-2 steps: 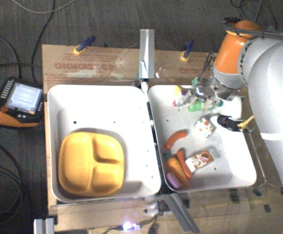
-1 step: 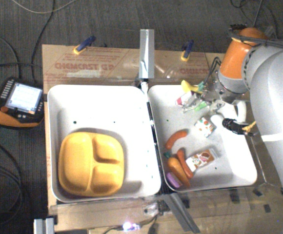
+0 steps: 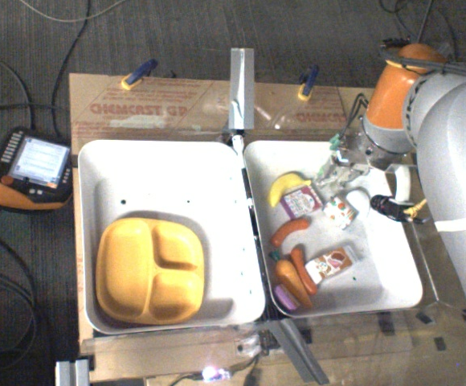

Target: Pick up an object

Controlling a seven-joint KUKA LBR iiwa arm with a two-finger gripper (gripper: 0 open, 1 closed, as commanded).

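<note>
My gripper (image 3: 335, 173) hangs over the back of the right bin (image 3: 394, 284), just right of a yellow banana (image 3: 284, 186). A purple carton (image 3: 300, 203) lies beside the banana, and a small white and red carton (image 3: 339, 211) sits just below the gripper. A red sausage (image 3: 288, 231) lies near the bin's left wall. Further forward are two orange-brown sausages (image 3: 295, 275), a brown and white packet (image 3: 329, 265) and a purple piece (image 3: 284, 298). Nothing shows between the fingers.
The left bin (image 3: 88, 183) holds a yellow divided tray (image 3: 150, 269). A metal post (image 3: 241, 87) stands behind the seam between the bins. A teach pendant (image 3: 30, 167) lies on the floor at far left. The grey arm (image 3: 450, 159) covers the right bin's right side.
</note>
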